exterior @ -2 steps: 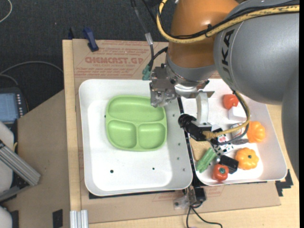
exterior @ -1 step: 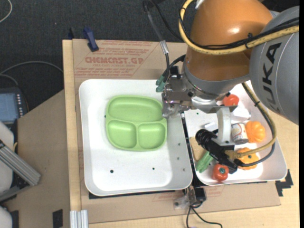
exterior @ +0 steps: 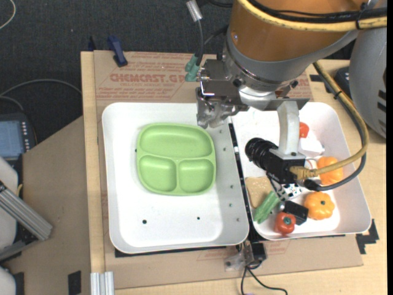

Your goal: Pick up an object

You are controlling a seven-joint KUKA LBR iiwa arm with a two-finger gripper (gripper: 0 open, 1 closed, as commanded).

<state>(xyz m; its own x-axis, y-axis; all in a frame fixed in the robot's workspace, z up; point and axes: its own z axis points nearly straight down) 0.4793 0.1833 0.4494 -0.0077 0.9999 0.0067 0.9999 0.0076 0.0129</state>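
Note:
My gripper [exterior: 212,112] hangs over the back end of the rim shared by the two bins, just behind the green three-compartment plate [exterior: 177,158] lying in the left bin [exterior: 123,183]. Nothing can be seen held in it. The right bin [exterior: 350,214] holds an orange mini pumpkin [exterior: 320,206], another orange fruit [exterior: 330,168], a red tomato [exterior: 284,223], a green pod-shaped piece [exterior: 265,207], a small red item [exterior: 303,129] and a white piece [exterior: 311,145]. The arm's large orange and grey body hides the bin's back part.
A tan flat piece [exterior: 258,186] and a small black item [exterior: 296,211] lie among the right bin's objects. Both bins rest on a brown printed board [exterior: 147,72]. A blue clamp [exterior: 116,50] grips the board's back left edge.

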